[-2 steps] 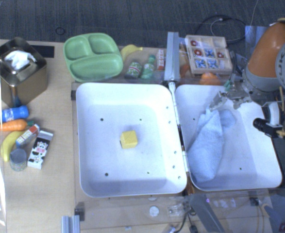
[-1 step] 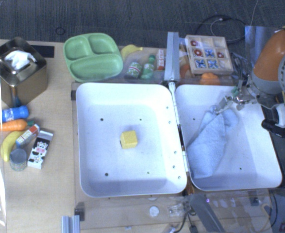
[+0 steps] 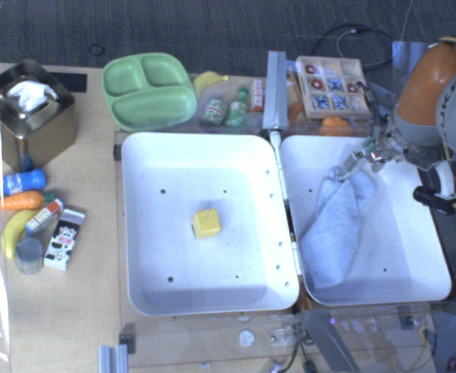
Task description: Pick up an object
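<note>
- Pincer [image 3: 365,160]: over the far part of the right bin [image 3: 414,286], closed on the top corner of a pale blue cloth [image 3: 336,224]; the fabric peaks up between the fingers, so it looks gripped.
- Cloth: hangs and trails from the pincer toward the near-left, long axis running diagonally down the bin floor; its lower end rests on the bin floor near the divider between the bins.
- Judgement: the pick is under way; a straight lift should clear the cloth, though a pinch on one corner could slip.
- Yellow block [image 3: 207,223]: well to the pincer's left, alone in the left bin [image 3: 158,286], out of the lift path.
- Beyond the pincer: tic-tac-toe board [image 3: 332,84] just behind the bins; green tray [image 3: 150,90] and bottles [image 3: 226,109] farther left. Nothing blocks a vertical rise.
</note>
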Controlling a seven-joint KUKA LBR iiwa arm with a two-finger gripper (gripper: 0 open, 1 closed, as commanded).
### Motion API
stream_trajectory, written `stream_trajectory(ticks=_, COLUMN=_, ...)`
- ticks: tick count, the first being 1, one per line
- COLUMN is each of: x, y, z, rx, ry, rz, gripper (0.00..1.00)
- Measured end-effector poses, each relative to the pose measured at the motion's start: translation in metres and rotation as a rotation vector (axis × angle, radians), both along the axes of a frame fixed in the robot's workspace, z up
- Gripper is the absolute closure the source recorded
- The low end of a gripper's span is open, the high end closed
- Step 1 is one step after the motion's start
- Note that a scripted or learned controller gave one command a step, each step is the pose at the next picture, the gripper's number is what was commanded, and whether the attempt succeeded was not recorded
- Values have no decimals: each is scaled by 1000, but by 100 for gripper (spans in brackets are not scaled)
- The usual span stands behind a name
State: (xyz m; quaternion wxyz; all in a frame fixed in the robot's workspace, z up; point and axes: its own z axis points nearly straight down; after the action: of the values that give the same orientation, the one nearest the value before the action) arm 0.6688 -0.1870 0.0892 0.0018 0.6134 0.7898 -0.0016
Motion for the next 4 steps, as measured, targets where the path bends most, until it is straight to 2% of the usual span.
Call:
stream_trajectory(ticks=1, x=2, y=-3, z=96, rx=4, ry=-11, rz=-395, gripper=0)
stream_trajectory(ticks=2, x=2, y=47, z=134, rx=6, ry=-10, rz=-661, gripper=0)
stream_trajectory(ticks=3, x=1, y=47, z=-1, rx=5, ry=-1, rz=-594, gripper=0)
stream_trajectory(ticks=4, x=5, y=49, z=13, rx=5, ry=-15, rz=-588, gripper=100)
